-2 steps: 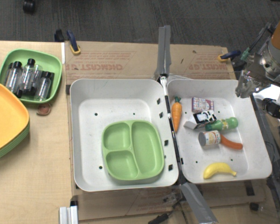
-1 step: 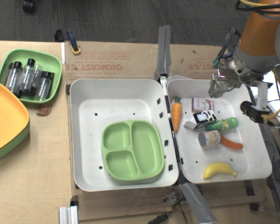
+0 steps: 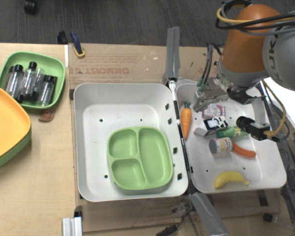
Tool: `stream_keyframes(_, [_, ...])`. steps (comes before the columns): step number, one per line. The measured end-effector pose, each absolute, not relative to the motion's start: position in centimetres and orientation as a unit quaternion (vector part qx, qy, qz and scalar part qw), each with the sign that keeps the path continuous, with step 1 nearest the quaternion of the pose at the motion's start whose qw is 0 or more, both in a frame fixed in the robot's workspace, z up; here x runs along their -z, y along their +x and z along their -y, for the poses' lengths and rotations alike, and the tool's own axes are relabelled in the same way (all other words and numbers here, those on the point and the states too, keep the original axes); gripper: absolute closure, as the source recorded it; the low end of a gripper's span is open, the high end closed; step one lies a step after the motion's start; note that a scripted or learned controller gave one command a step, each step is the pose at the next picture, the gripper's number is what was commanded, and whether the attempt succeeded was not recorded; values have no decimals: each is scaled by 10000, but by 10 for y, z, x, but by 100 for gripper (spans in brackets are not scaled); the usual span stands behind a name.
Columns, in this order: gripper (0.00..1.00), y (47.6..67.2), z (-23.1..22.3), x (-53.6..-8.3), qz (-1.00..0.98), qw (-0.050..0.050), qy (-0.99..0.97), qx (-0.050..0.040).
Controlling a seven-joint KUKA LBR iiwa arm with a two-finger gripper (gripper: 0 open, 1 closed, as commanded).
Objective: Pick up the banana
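Observation:
The yellow banana [image 3: 231,179] lies near the front edge of the right bin [image 3: 270,178], curved and on its own. My gripper [image 3: 203,100] hangs over the far left part of that bin, well behind the banana, just above a pinkish packet [image 3: 215,110] and next to the carrot [image 3: 186,122]. Nothing shows between its fingers.
Between the gripper and the banana lie a black-and-white packet [image 3: 214,124], a green item [image 3: 231,132], a small bottle [image 3: 222,145] and an orange-red piece [image 3: 245,152]. The left bin [image 3: 88,132] holds a green divided plate [image 3: 140,157]. Far left stand a green tray of bottles [image 3: 32,80] and orange plates [image 3: 5,127].

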State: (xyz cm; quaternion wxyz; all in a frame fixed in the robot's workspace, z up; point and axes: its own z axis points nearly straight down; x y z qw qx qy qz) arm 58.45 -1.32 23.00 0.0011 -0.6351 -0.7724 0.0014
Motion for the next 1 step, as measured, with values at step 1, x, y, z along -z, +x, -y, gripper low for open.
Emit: stream_keyframes(1, [100,587,69,-297,8171,-4,-5765,-7])
